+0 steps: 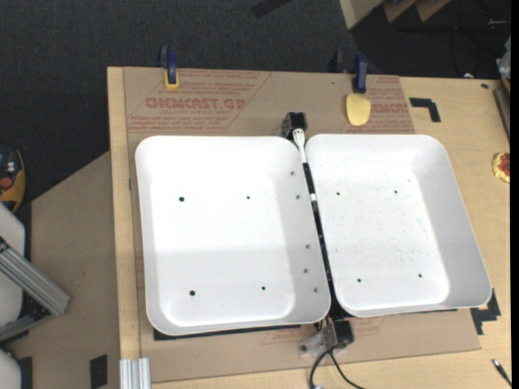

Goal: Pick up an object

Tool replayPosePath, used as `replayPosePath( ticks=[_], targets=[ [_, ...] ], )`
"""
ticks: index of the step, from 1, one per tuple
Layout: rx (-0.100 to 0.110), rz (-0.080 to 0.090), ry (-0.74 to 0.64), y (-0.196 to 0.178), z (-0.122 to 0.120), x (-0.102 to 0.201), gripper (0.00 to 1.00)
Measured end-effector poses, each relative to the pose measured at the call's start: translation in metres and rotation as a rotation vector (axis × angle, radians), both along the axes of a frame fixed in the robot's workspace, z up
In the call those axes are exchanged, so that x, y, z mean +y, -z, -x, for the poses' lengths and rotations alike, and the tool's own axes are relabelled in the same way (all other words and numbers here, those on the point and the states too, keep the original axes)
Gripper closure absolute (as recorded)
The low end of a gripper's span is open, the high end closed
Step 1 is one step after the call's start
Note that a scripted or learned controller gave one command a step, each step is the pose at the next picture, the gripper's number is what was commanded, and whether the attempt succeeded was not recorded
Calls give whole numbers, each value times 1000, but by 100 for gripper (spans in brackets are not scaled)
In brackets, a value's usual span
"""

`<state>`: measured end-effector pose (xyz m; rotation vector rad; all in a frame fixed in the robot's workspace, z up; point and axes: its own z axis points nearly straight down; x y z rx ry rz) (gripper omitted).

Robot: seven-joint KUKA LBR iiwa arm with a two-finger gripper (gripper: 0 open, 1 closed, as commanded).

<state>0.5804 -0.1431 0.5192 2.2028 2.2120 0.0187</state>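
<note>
Risk: grasp closes on bare right bin [454, 217] floor; yellow piece [358, 109] lies outside, 12 o'clock. Finger state: can't tell.

white bins: 2 — left [154, 241], right [454, 217] | blue clamps: 2 — [169, 61], [359, 71] | yellow pad: 1 [358, 109]

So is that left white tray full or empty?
Empty. The left bin shows bare white floor with a few small dark dots, which look like holes; no object lies in it.
</note>
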Motion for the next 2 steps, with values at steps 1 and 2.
replayPosePath(
  ticks=[1,2],
  targets=[
    [37,-9,4,155,-28,3,100],
    [33,-8,2,245,-58,21,100]
  ],
)
